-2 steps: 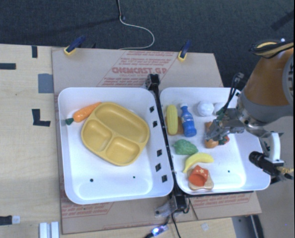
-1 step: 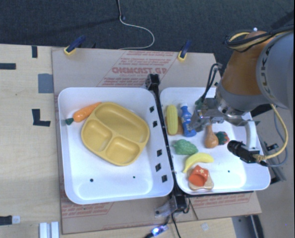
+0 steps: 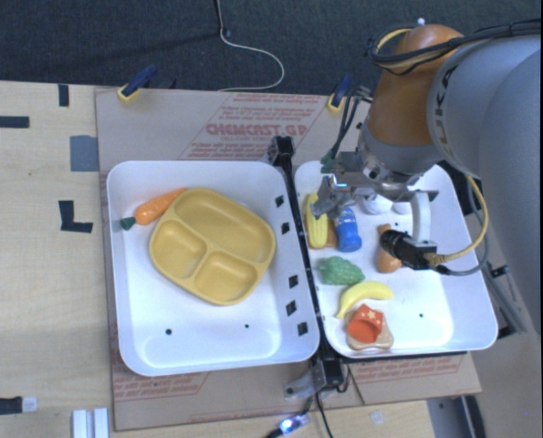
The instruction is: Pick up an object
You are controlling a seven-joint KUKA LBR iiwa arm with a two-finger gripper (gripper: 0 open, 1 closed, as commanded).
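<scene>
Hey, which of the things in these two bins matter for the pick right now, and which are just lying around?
In play, right bin:
- end effector, low over the bin's left side
- corn cob and blue bottle, right beneath it

Lying about:
- green leaf, banana, red-topped toast, brown item
- left bin: yellow divided tray, carrot

A pale wooden bench (image 3: 34,245) carries a printed cardboard sheet (image 3: 244,130) (apparently clamped) under two white bins (image 3: 130,272).
</scene>
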